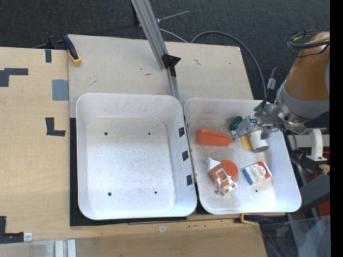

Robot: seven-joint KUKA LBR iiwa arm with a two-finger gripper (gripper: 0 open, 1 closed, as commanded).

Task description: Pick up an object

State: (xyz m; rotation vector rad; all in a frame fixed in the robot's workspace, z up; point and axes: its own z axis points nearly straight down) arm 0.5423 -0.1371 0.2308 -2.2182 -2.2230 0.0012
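Pale wooden bench, two white bins side by side across the middle of the frame. Left bin (128,154) and right bin (278,197). Gripper (247,128) reaches in at right of centre, low over the right bin; whether it grips anything, can't tell. Just left lies an orange piece (213,138). Below sit a round orange toy (224,174) and a blue carton (256,173).

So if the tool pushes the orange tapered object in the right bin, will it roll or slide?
The orange tapered object looks rounded and carrot-shaped, so it would probably roll in a curve. It seems rigid and smooth, likely plastic, so it may slip. It lies flat, so tipping seems unlikely.
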